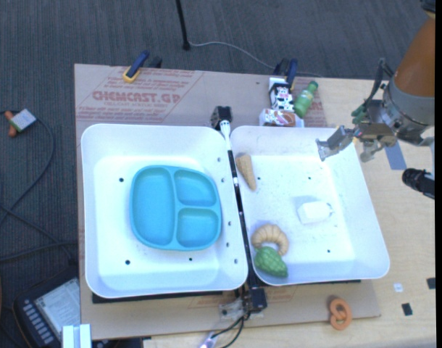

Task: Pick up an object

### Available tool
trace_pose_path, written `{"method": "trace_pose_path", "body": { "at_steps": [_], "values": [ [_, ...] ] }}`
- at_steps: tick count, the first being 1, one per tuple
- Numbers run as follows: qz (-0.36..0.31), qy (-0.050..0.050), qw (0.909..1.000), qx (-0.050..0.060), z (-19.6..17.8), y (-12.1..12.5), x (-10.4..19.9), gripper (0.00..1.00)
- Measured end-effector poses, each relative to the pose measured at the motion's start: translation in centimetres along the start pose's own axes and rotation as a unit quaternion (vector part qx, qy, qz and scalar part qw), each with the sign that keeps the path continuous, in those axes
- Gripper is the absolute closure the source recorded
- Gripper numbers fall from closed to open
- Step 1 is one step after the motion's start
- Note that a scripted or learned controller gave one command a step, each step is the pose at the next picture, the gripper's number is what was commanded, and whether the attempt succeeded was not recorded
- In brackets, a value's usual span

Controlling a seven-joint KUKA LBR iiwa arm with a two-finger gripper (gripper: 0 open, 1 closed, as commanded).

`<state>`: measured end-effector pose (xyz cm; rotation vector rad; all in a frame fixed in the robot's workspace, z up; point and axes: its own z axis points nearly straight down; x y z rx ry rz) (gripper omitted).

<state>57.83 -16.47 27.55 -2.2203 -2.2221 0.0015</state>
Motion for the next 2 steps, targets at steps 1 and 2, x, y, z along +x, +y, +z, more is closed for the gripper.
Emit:
{"method": "trace_pose_path", "body": {
  "at_steps": [1,2],
  "values": [
    [0.000,0.001,1.0000,0.002,12.5,-5.4,5.5,0.00],
    [0.000,-0.005,0.9999,-0.012,16.4,-3.5,5.1,0.00]
  ]
}}
